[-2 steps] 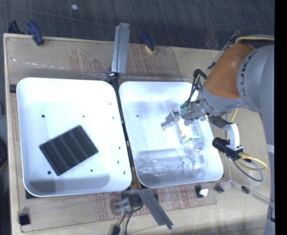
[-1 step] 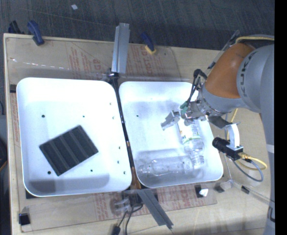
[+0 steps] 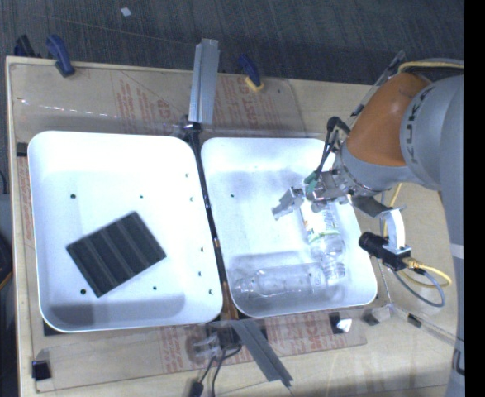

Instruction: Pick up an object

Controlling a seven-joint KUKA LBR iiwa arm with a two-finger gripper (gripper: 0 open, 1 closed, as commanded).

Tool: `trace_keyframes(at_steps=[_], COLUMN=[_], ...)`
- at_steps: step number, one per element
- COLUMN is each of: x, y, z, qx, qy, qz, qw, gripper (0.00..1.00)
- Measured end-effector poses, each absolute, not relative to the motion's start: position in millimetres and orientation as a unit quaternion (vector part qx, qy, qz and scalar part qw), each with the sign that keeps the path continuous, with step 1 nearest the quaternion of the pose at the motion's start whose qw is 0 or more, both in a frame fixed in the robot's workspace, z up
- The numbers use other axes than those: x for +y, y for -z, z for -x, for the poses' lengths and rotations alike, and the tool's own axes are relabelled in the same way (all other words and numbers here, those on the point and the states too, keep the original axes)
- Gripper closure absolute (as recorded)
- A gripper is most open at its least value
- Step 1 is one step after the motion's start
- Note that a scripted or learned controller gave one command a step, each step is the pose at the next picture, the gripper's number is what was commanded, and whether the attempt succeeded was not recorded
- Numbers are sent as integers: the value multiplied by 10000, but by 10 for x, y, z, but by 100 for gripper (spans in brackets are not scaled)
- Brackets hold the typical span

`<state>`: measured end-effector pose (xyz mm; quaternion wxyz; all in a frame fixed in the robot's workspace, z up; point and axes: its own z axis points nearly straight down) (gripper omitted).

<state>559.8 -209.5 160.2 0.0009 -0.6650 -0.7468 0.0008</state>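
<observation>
Left bin [image 3: 52, 160]: a dark ribbed pad [image 3: 116, 252] lies flat. Right bin [image 3: 234, 160]: one clear bottle [image 3: 277, 282] lies along the near wall; a second bottle [image 3: 327, 242], long axis toward the near wall, lies just below the gripper [image 3: 293, 202], whose grasp state cannot be told.

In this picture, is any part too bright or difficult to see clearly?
Camera view: the two shallow white bins are nearly washed out by glare; the clear plastic bottles blend into the right bin's floor; the flat black ribbed panel in the left bin shows sharply.
</observation>
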Motion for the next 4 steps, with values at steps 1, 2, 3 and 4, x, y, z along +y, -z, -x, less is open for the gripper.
trace_keyframes(at_steps=[1, 2, 3, 4], x=[-2095, -2095, -2095, -2095], y=[-1602, -1602, -1602, -1602], z=[-5598, -5598, -5598, -5598], qx=[-7468, -7468, -7468, -7468], qy=[-8, -8, -8, -8], qz=[6650, 6650, 6650, 6650], qw=[9, 9, 9, 9], gripper=[0, 0, 0, 0])
